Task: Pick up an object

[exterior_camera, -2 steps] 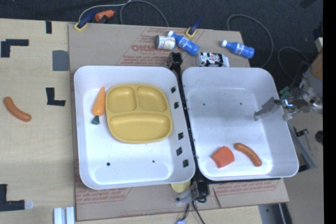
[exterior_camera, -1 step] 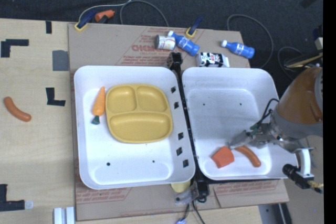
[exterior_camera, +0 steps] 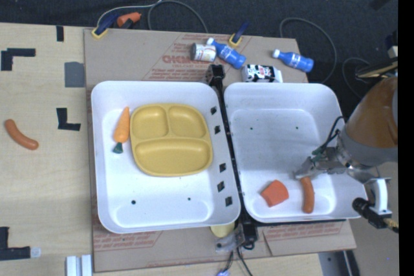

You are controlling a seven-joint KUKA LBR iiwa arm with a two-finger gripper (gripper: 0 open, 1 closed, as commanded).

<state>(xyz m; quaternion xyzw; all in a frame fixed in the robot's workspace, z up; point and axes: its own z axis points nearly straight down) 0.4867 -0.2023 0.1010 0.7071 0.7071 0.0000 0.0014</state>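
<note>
Sausage (exterior_camera: pixel 308 195) lies near the front right corner of the right bin (exterior_camera: pixel 278 97), lengthwise front to back, and it looks like the likeliest target because the gripper (exterior_camera: pixel 313 166) hangs just above its far end. Beside it, toward the bin's middle, sits an orange wedge (exterior_camera: pixel 275 192), close to the sausage but not touching it. You have either within reach.

Nothing is lifted yet. Both pieces rest flat on the bin floor and you see nothing between the fingers, so the pick itself is all left to do: descend, close, raise. I judge the task to be at the approach stage, no further.

The arm (exterior_camera: pixel 375 129) comes in from the right over the bin's right wall, its wrist bent down and toward the bin's front, with the gripper pointing at the floor just behind the sausage. Whether it touches the floor or the sausage, you cannot tell from this slant. The fingertips are small and dark against the bin, and you cannot tell whether they stand apart or together.

Further out, the left bin (exterior_camera: pixel 110 203) holds a yellow divided plate (exterior_camera: pixel 171 139) with a carrot (exterior_camera: pixel 122 125) lying just beside its left edge. Small bottles (exterior_camera: pixel 229 55) lie on the cardboard behind the bins, and another sausage (exterior_camera: pixel 21 134) rests on the bench well to the left.
</note>
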